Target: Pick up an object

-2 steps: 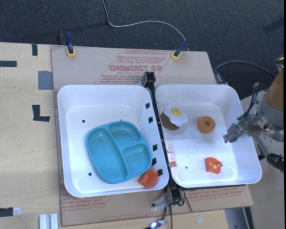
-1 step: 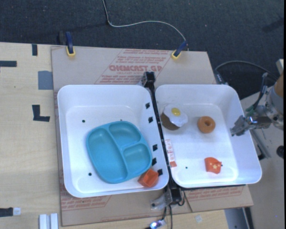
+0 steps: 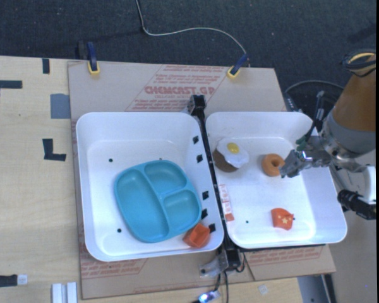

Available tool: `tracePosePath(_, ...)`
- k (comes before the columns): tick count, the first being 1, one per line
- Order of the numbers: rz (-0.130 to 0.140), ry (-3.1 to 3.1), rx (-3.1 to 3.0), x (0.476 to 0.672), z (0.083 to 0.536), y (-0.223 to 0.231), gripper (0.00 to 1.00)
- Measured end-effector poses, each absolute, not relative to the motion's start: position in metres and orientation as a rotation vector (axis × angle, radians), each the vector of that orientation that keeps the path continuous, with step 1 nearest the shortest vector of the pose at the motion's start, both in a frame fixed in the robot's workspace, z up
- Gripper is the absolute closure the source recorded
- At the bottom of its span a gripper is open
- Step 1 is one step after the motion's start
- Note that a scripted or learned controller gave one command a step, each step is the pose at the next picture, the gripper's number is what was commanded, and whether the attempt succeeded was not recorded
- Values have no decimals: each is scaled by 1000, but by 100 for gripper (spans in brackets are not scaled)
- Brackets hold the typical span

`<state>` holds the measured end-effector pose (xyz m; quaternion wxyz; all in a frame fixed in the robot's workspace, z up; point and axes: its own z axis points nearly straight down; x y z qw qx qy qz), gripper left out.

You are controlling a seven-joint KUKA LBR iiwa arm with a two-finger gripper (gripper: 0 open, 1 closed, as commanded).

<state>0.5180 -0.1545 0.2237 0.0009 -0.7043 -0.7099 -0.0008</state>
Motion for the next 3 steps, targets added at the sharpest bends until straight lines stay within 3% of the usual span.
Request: tracePosePath(3, 2, -2227, -2213, 547, 216, -5, 100)
